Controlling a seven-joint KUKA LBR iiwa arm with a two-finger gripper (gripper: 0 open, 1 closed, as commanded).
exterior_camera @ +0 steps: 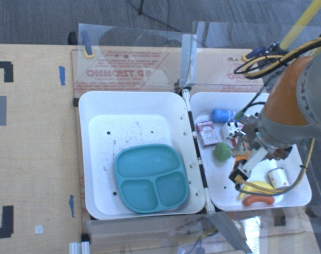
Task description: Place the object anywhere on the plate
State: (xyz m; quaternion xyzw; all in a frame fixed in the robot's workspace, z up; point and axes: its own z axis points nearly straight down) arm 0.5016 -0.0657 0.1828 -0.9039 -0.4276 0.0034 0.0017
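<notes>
A teal plate (150,178) with three compartments lies in the left bin (97,120), toward its front, with nothing on it. My gripper (244,151) hangs low over the middle of the right bin (303,192), beside a green ball (222,152) on its left. The wrist and arm cover what is directly under the gripper. Nothing can be seen held in it.
The right bin also holds a blue object (221,115), a red and white packet (207,133), a black and white item (233,129), a yellow banana (257,187), a red sausage (258,199) and a small white can (277,178). A ridge divides the bins.
</notes>
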